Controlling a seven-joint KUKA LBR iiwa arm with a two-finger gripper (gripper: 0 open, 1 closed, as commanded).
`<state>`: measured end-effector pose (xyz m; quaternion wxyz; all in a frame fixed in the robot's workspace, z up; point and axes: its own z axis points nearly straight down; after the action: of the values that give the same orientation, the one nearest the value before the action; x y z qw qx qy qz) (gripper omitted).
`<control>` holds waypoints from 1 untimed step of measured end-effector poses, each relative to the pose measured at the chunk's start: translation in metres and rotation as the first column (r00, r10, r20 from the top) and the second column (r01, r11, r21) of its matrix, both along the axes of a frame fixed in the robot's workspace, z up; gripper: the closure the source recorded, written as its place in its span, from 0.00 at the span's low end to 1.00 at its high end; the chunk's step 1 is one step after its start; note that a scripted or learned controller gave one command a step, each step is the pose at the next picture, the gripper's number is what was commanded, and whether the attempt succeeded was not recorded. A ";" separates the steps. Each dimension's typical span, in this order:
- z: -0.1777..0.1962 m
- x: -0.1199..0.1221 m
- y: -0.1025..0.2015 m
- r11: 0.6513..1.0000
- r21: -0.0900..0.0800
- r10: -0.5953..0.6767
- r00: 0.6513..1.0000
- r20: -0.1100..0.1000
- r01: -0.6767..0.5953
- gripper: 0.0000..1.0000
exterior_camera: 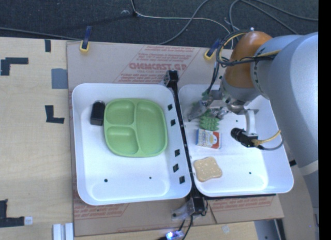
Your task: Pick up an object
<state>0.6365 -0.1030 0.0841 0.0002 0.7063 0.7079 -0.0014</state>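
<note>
Cardboard lines the bench under two white bins: the left bin [83, 146] holds a green divided plate [135, 127] beside a black block [97, 113], while in the right bin [269, 177] the gripper [206, 107], its grasp indiscernible, hangs at a green toy [209, 122], near a small carton [208, 138] and toast slice [207, 169].

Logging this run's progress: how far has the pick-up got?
Done: the gripper is down in the right bin, at the green object. In hand: nothing visibly; whether it grips is unclear. Left: grasp and lift. The small carton and toast-like piece lie on the bin floor.
</note>
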 end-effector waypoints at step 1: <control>0.011 0.001 0.001 1.000 0.001 0.001 1.000 0.001 -0.001 1.00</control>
<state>0.6371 -0.1020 0.0952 0.0004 0.7058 0.7084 -0.0007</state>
